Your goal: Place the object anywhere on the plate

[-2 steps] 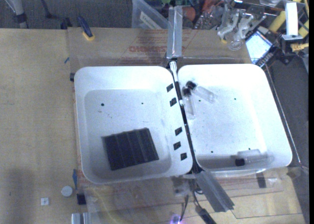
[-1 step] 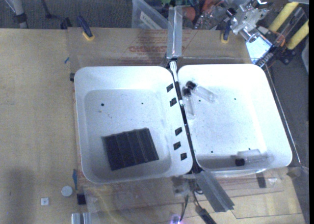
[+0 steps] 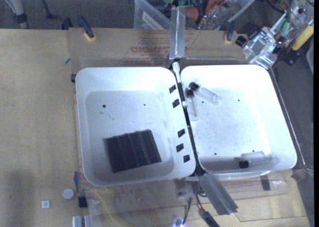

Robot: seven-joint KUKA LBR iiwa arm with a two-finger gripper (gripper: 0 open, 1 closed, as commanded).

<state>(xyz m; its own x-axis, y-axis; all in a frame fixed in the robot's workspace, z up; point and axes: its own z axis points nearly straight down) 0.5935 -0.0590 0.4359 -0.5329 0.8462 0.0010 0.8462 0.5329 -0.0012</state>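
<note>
Plate (image 3: 133, 150), dark and ribbed, lies in my left bin (image 3: 89, 86).
My gripper (image 3: 260, 48) hangs past the right bin (image 3: 279, 121), its state unclear; wooden bench (image 3: 35, 96) around.

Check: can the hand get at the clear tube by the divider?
Probably yes: the clear tube lies uncovered in the right bin, hand poised beyond its far corner, though the divider sits close.

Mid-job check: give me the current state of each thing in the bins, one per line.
Black ridged plate: flat in left bin, nothing on it.
Clear tube with black cap: lying in right bin, upper left.
Second clear tube: lying along the right bin's near wall.
</note>
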